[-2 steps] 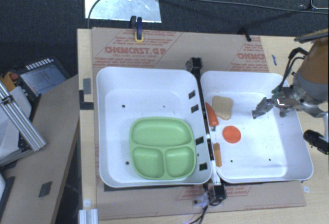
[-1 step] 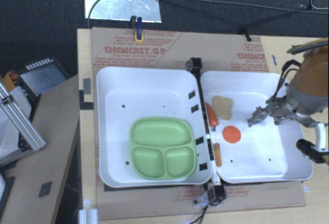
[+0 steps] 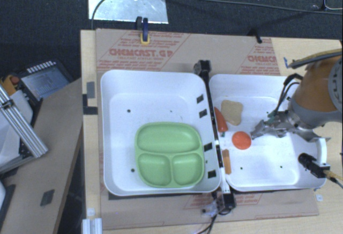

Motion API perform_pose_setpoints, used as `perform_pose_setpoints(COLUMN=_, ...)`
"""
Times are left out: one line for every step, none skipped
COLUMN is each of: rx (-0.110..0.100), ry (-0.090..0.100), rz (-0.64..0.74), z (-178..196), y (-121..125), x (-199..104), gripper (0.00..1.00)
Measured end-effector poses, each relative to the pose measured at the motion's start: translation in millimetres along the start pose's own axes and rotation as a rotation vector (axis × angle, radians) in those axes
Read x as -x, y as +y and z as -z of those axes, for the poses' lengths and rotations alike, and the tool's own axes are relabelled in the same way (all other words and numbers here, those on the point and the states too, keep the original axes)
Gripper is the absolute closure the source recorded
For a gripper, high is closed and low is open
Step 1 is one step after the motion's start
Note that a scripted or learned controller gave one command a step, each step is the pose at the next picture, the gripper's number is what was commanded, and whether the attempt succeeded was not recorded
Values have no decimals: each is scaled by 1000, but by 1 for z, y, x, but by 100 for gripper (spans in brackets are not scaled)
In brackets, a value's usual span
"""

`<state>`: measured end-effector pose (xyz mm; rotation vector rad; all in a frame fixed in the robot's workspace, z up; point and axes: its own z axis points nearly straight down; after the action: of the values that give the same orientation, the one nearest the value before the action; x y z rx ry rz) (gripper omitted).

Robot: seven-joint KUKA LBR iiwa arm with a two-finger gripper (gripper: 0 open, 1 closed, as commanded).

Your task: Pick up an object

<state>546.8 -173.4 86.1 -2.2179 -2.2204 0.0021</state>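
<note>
Camera view — two bins [image 3: 161, 80]: one green tray [image 3: 169, 153], one orange ball [image 3: 241, 140].

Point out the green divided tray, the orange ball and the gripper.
green divided tray [image 3: 167, 137]: camera view, bottom of its large upper compartment.
orange ball [image 3: 241, 140]: camera view, top middle of the ball.
gripper [image 3: 258, 130]: camera view, at its tip.

gripper [image 3: 256, 132]: low in right bin [image 3: 268, 171]
orange ball [image 3: 241, 140]: just left-below tips
tan piece [image 3: 232, 111]: up-left, near
carrot [image 3: 221, 120]: further left
green tray [image 3: 169, 153]: far left, other bin
</note>
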Motion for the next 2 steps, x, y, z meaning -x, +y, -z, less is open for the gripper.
perform_pose_setpoints(rx=7, ry=-3, rz=0, z=14, y=2, x=1, gripper=100)
perform_pose_setpoints(rx=9, ry=-3, rz=2, z=57, y=6, x=1, gripper=100)
